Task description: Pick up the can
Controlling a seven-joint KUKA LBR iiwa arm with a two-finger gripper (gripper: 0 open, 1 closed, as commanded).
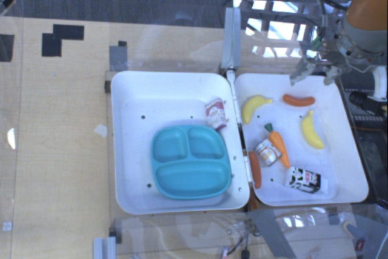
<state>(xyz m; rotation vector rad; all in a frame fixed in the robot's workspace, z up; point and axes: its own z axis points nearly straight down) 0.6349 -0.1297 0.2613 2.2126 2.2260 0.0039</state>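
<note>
My gripper [316,73] hangs over the far edge of the right bin [357,182], fingers spread apart with nothing between them, well away from the can [265,152], which lies tilted near that bin's middle. A carrot [277,141] touches the can's right side, a sausage [254,170] lies just to its left, a milk carton [304,179] sits nearby, and two bananas [254,106] [311,131] and another sausage [298,100] lie farther back. The can's label is too small to read; the left bin [130,191] holds a blue plate [190,161] and a small packet [216,113].
</note>
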